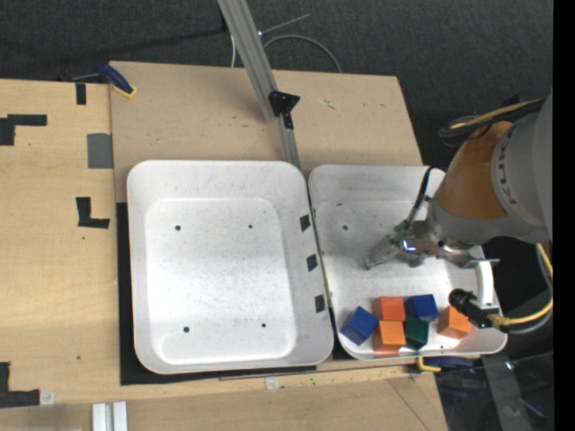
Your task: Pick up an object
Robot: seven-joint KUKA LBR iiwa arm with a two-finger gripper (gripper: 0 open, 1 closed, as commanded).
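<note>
1. The hand hangs low over the right bin, mid-right of the frame, with nothing visibly between its parts; whether it is open or closed I cannot tell.
2. Below it, toward the bin's lower edge, lies the cluster: blue block, orange block, a second blue block, green block (tightly packed, touching).
3. The blue block at the cluster's left stands freest, probably the easiest pick.
4. The left bin sits beside it on the surface.
</note>
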